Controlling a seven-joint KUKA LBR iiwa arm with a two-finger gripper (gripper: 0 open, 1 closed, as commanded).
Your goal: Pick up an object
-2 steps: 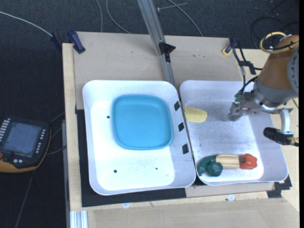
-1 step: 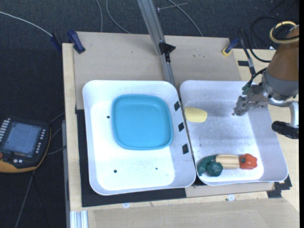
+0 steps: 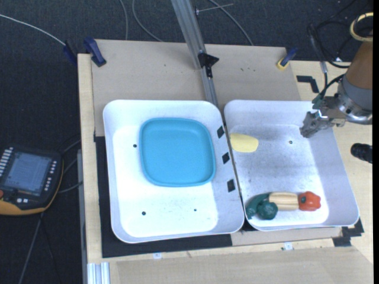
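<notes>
The right white bin (image 3: 331, 158) holds a pale yellow piece (image 3: 244, 143) near its left wall. Along its front edge lie a dark green lump (image 3: 262, 208), a tan cylinder (image 3: 284, 201) and a red piece (image 3: 309, 201), close together. My gripper (image 3: 310, 126) hangs over the bin's back right corner, far from all of these objects. I see nothing between its fingers.
The left white bin (image 3: 118, 176) carries a blue square plate (image 3: 177, 151). A metal rail (image 3: 192, 34) runs down between the bins from the back. Blue and yellow clamps (image 3: 95, 52) sit at the bench's back corners. A handheld pendant (image 3: 26, 176) lies on the floor at the left.
</notes>
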